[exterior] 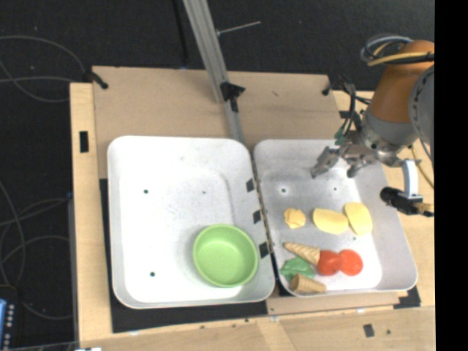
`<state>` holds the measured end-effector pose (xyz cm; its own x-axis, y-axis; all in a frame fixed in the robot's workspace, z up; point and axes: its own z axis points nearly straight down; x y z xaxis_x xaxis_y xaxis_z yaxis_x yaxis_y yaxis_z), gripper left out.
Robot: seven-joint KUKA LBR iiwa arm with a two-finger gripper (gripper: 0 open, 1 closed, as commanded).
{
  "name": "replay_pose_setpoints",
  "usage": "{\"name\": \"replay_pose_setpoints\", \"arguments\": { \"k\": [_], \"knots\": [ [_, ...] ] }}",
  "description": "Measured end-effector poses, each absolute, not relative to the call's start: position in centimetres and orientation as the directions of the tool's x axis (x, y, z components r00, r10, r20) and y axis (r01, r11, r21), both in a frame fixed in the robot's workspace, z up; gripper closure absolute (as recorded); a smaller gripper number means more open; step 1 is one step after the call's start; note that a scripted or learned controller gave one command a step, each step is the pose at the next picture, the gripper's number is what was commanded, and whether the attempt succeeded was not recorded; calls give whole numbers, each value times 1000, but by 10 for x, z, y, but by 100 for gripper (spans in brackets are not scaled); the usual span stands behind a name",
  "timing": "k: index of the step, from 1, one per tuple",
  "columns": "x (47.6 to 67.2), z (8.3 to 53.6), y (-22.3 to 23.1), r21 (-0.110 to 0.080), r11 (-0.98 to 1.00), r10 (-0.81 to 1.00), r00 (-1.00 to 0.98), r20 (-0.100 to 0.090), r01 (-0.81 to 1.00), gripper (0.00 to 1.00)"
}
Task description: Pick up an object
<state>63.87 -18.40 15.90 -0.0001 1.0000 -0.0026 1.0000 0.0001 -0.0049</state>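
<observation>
Two white bins are set side by side on the table (146, 101), so that things can be picked out of one of them. The right bin (292, 163) is seen at the right of the frame. Its toy food is all gathered in the lower part, near the front edge. Three yellow pieces (330, 220) are lined up in a row, a small one at the left and two bigger ones close beside it. Below them an ice cream cone (303, 252) is laid on its side, with a red tomato (341, 262) just to its right. A green leafy piece (295, 267) and a second cone (307, 284) are tucked into the lower left corner of that bin.

The left bin (146, 167) holds a green bowl (225, 255), placed mouth up in its lower right part.

The tool (341, 164) is held over the upper right part of the right bin, above bare floor and well apart from the food. Its fingers (322, 166) look spread, and nothing is seen between them. It is judged that no thing has been picked yet. The tool would have to be brought down the frame toward the yellow pieces, which lie nearest to it.
</observation>
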Motion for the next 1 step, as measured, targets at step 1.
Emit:
{"name": "replay_pose_setpoints", "arguments": {
  "k": [1],
  "knots": [
    [637, 106, -186, -4, -2, 1000, 2, -3, 1000, 0]
  ]
}}
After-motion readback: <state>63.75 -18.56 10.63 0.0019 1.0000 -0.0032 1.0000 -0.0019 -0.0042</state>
